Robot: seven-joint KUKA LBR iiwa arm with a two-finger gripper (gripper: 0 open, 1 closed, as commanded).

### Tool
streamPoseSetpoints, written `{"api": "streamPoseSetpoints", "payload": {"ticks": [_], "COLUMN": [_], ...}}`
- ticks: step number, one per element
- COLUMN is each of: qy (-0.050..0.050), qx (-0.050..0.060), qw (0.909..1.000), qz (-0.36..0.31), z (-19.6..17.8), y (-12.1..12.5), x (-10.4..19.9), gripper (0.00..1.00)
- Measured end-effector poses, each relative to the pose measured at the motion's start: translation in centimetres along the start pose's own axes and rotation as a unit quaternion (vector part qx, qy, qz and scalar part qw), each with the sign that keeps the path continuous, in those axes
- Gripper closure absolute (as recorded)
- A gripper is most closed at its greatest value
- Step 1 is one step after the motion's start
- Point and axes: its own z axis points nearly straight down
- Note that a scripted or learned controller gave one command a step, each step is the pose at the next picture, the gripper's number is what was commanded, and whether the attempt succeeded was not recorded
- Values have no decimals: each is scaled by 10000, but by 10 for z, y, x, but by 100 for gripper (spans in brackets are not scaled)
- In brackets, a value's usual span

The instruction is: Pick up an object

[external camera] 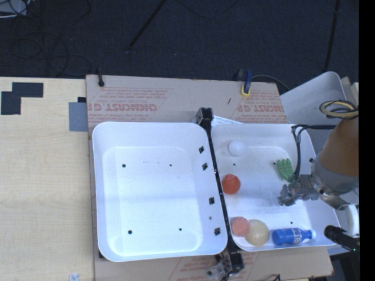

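A: Where is the gripper (288, 195) sitting right now?

B: It is hanging low in the right bin (266, 151), toward that bin's right wall, reaching in from the right. The green toy (285, 168) is lying just beyond it on the far side, close but apparently apart.

A: Is it grasping anything?

B: I am seeing nothing between its fingers. Whether the pincer is released or clenched, I cannot tell; the grey parts are blurring together at this angle.

A: So what is there to pick?

B: Several things, all lying in the right bin. An orange ball (231, 184) is resting near the divider, a white ball (237, 147) farther back, a pink ball (239, 225) and a cream ball (256, 232) touching each other at the near edge, and a blue bottle (292, 236) lying on its side just right of them.

A: How far along is the task, then?

B: Judging by this, the pick is not yet made. Everything is resting on the bin floor; closing on an object and lifting are both remaining.
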Motion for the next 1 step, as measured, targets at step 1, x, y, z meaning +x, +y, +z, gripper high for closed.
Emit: {"api": "streamPoseSetpoints", "payload": {"ticks": [1], "qy": [14], "qx": [-9], "qw": [10000], "qz": [-8], "z": [-17], "y": [-21], "x": [16], "gripper": [100]}}
